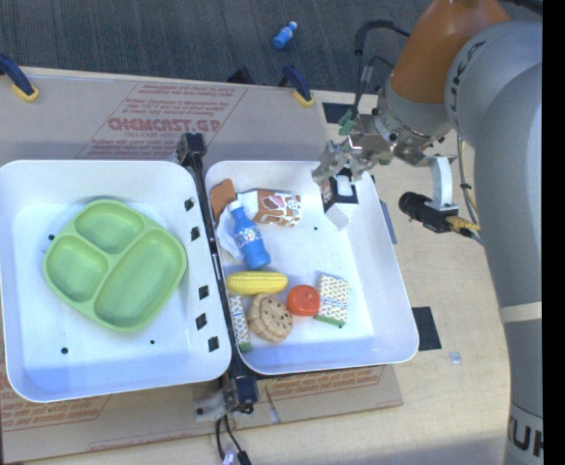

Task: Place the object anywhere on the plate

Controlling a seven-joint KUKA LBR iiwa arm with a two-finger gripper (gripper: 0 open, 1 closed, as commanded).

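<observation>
A green plate (115,264) with three compartments lies in the left white bin (20,347); nothing rests on it. The right bin (384,289) holds several toy foods: a blue bottle (248,241), a yellow corn cob (256,282), a cookie (269,318), a red tomato (303,300), a small patterned carton (334,296), a brown and white box (276,207) and a brown piece (222,196). My gripper (335,190) hangs over the right bin's far right corner, to the right of the brown and white box. I see nothing held in it.
A black clip strip (201,250) runs between the two bins. Blue clamps (15,76) (297,82) grip the cardboard's far edge. A blue object (284,35) lies on the floor beyond. The arm's grey body (495,134) stands over the bench's right side.
</observation>
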